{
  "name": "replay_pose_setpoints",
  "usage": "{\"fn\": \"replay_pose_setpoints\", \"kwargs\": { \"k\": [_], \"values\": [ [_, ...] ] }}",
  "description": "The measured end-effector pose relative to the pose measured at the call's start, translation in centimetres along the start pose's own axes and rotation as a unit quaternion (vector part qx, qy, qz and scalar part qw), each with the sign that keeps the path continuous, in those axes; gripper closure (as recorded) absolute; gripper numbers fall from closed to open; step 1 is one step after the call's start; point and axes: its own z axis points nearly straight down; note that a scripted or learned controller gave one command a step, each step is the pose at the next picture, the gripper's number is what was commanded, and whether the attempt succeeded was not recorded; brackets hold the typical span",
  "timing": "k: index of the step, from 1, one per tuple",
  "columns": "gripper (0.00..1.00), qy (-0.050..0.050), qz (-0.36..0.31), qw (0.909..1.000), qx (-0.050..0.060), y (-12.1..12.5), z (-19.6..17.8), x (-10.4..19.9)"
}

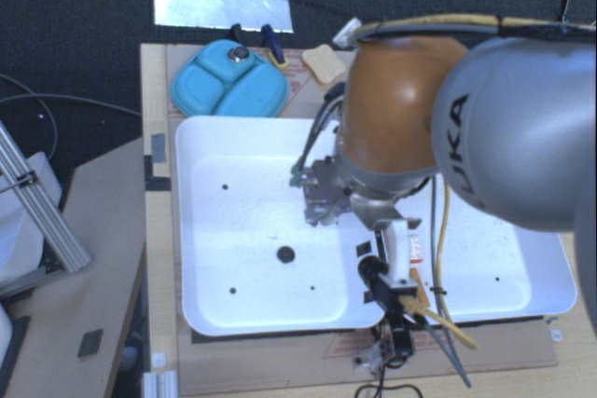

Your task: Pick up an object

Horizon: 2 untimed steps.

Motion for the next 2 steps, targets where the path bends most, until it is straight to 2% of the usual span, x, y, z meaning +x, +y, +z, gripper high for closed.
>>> {"fn": "replay_pose_setpoints", "kwargs": {
  "k": [1, 2],
  "values": [
    [1.0, -0.001, 0.0, 1.0, 0.002, 3.3, 10.3, -1.6],
    [1.0, 0.003, -0.003, 0.9999, -0.013, 6.9, -10.2, -2.2]
  ]
}}
